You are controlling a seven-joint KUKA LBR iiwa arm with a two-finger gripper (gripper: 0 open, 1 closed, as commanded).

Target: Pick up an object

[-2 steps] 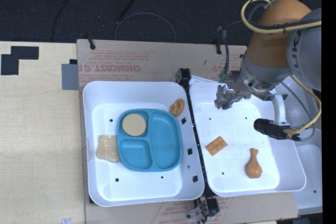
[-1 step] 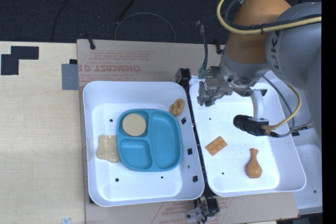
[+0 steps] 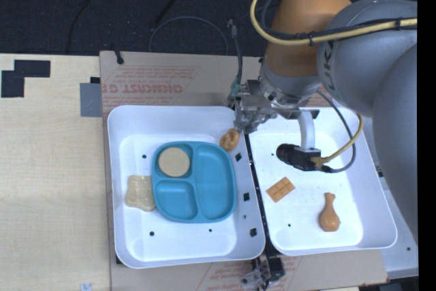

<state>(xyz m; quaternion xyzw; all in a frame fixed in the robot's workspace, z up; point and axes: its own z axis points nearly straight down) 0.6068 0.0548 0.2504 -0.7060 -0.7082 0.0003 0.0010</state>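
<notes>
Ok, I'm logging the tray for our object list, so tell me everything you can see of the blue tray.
The blue tray looks like smooth plastic, a rounded rectangle moulded into three compartments. It lies flat in the left bin, turned a little askew. A round tan disc sits in its upper-left compartment; the other two hold nothing visible. A pale yellowish piece lies against its left edge. The gripper is up at the bin's upper right, apart from the tray.
</notes>
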